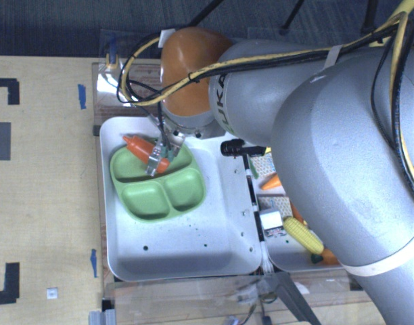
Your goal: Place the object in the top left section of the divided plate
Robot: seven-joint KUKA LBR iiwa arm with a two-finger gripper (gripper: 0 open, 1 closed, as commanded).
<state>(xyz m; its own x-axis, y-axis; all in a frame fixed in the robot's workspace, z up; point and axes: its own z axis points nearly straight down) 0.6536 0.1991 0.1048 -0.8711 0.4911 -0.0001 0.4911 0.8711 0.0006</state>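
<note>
A green divided plate point(156, 185) lies in the left white bin point(193, 249). An orange carrot-like object point(138, 145) rests across the plate's top left section, its left tip pointing to the bin's corner. My gripper point(159, 158) reaches down from the orange-banded wrist point(187, 73) and its metal fingers point(157, 156) sit at the carrot's right end, over the rim between the top sections. The fingers seem to straddle that end, but the wrist shades the contact.
The right bin point(295, 256) holds a yellow corn cob point(303, 235), an orange piece point(271, 181) and a small white box point(271, 220). The grey arm covers most of that bin. Bare bin floor lies below the plate. Wooden bench to the left.
</note>
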